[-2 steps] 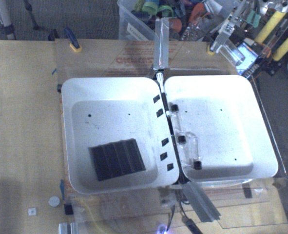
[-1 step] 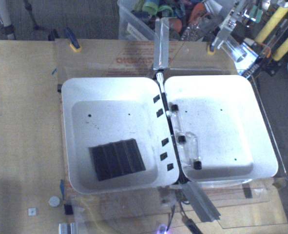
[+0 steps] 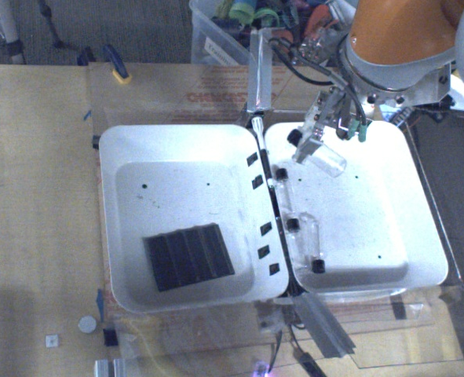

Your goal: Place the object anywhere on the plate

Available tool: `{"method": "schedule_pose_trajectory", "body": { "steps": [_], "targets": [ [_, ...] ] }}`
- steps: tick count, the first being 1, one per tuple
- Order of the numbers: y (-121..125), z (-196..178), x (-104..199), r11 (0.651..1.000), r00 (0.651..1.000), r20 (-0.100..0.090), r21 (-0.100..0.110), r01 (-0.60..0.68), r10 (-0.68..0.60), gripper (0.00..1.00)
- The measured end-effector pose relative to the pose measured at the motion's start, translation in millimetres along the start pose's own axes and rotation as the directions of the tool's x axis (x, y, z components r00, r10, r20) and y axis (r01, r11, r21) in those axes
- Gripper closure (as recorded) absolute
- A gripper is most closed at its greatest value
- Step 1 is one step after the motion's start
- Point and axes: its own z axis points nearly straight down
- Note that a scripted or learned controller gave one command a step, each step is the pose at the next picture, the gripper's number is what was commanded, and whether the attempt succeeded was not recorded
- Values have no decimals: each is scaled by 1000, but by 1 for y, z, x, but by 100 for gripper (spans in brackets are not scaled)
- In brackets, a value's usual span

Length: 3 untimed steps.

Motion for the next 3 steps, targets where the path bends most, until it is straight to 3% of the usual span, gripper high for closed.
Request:
{"method": "schedule_pose_trajectory", "body": {
  "steps": [1, 2, 3],
  "targets": [
    [-10, -95, -27, 936, 936, 7, 0, 351, -351, 100],
    [41, -95, -45, 453, 453, 9, 3, 892, -892, 100],
    [-89, -95, -40, 226, 226, 0, -1, 974, -974, 100]
  ]
}}
